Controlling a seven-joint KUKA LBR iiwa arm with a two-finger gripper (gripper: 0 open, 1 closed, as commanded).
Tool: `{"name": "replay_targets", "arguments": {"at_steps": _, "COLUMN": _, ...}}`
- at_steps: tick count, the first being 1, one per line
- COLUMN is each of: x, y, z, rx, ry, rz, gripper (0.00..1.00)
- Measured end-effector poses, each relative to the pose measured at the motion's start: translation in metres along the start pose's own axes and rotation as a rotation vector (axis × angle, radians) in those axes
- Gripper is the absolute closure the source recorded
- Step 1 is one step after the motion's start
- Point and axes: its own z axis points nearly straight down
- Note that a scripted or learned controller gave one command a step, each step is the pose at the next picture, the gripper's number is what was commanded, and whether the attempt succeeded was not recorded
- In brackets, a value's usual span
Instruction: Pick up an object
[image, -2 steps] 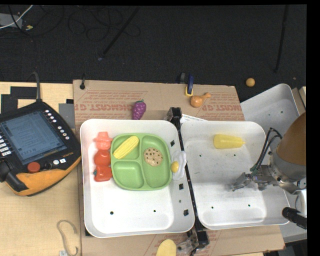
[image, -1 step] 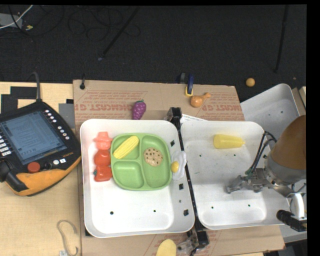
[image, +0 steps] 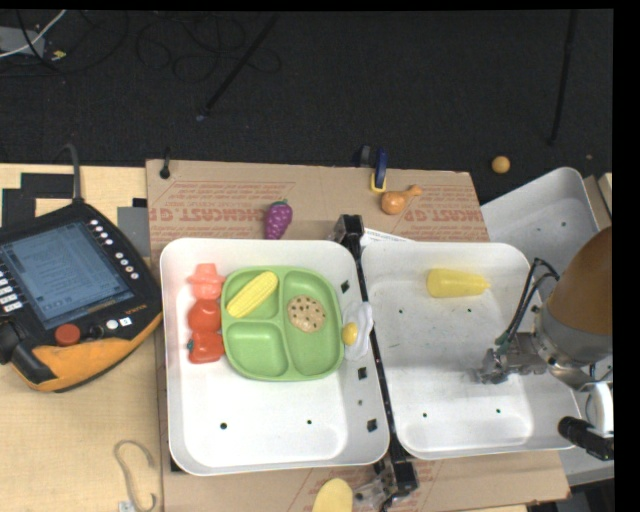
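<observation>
Camera view: smooth yellow oblong object (image: 458, 283) lying flat in right bin (image: 450, 420)

We see the arm (image: 590, 300) cut off by the right edge, so only its wrist part is in view. The gripper (image: 492, 368) is small and dark against the right bin (image: 440, 420), and we cannot tell how its fingers stand. At the bottom edge a yellow object (image: 333, 495) is cut off, and we cannot tell what it is. The handheld controller (image: 65, 290) is cut off at the left edge, and its screen text is too small to read.
</observation>
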Motion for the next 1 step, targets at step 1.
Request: {"name": "replay_targets", "arguments": {"at_steps": 1, "x": -0.0090, "y": -0.0014, "z": -0.0601, "rx": -0.003, "ry": -0.003, "rz": 0.002, "gripper": 1.00}}
